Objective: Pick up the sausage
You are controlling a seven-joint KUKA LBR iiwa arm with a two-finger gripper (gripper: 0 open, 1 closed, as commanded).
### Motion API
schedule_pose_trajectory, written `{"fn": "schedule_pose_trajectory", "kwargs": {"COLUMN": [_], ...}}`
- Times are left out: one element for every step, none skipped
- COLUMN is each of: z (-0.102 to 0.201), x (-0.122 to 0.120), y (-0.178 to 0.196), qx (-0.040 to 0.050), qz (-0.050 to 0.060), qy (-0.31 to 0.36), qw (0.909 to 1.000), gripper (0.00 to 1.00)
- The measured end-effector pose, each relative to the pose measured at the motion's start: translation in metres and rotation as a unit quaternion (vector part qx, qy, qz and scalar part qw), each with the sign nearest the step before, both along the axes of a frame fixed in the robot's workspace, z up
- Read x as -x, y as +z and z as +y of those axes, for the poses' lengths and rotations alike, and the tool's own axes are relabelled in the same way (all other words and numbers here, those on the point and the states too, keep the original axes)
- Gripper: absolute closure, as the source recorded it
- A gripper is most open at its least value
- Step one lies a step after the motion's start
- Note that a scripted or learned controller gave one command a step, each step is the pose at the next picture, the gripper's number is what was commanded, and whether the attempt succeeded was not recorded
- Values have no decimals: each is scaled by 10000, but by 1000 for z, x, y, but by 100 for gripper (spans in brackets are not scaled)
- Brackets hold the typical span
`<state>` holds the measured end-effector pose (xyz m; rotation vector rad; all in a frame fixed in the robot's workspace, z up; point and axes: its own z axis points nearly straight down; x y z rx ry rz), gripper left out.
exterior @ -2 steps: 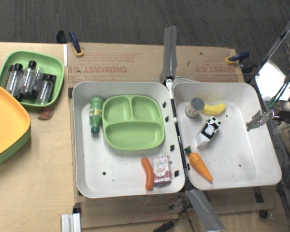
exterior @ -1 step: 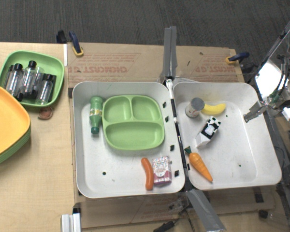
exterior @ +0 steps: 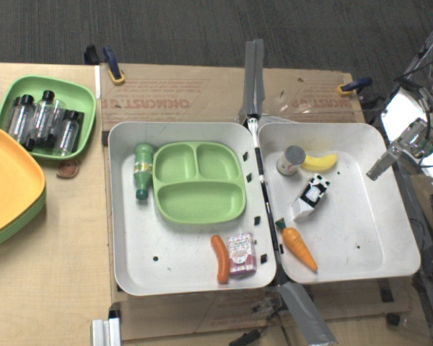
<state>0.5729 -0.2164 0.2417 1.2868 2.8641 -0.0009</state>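
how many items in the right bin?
4. Grey can and banana near the far wall, black-and-white carton mid-bin, carrot by the near-left corner. Nothing looks hidden.

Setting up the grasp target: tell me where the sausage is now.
The sausage lies in the left bin, near its front edge, just left of the pink packet and below the green divided plate.

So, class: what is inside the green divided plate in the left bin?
All three compartments of the green divided plate look bare. Whatever lies beneath it on the left bin floor is covered.
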Motion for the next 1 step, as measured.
{"fn": "schedule_pose_trajectory", "kwargs": {"z": [-5], "x": [-29], "y": [-149], "qx": [1], "qz": [-11], "qy": [1188], "qw": [9929], "gripper": [0]}}
